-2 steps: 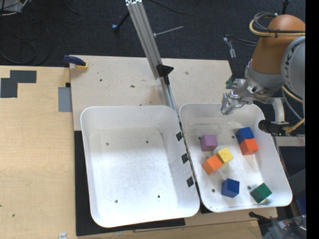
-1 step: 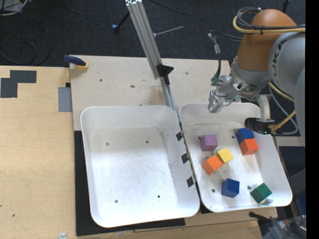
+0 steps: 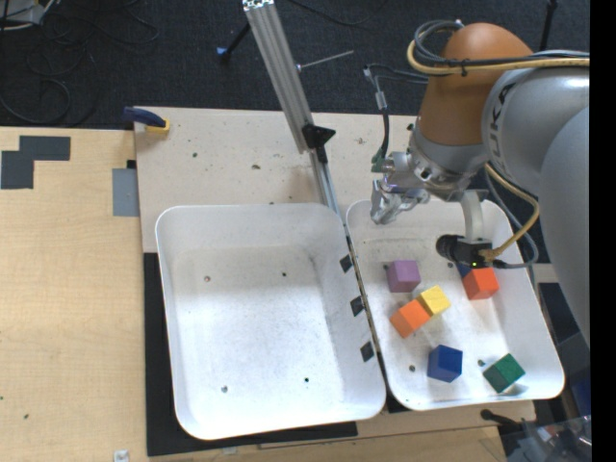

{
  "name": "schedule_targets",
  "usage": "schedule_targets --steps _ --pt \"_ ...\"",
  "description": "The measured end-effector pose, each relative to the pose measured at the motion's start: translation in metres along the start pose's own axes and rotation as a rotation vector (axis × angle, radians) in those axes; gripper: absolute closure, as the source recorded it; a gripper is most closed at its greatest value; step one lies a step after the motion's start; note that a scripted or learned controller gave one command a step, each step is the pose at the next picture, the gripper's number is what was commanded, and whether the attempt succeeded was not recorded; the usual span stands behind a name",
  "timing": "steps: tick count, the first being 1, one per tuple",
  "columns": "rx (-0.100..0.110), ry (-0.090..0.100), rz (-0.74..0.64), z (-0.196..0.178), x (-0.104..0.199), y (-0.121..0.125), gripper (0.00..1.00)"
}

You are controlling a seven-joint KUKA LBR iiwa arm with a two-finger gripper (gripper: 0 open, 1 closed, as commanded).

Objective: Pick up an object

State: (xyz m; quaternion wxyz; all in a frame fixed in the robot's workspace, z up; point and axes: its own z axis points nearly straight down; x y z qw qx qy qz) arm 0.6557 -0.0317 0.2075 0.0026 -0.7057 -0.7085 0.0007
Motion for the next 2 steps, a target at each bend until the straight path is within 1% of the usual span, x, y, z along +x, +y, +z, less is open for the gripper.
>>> schedule_targets --steps 1,2 --pt "0.001 0.0 0.0 0.001 0.053 -0.012 1.0" --pt "-0.002 -0.001 -0.002 -0.005 0.111 -0.017 1.0"
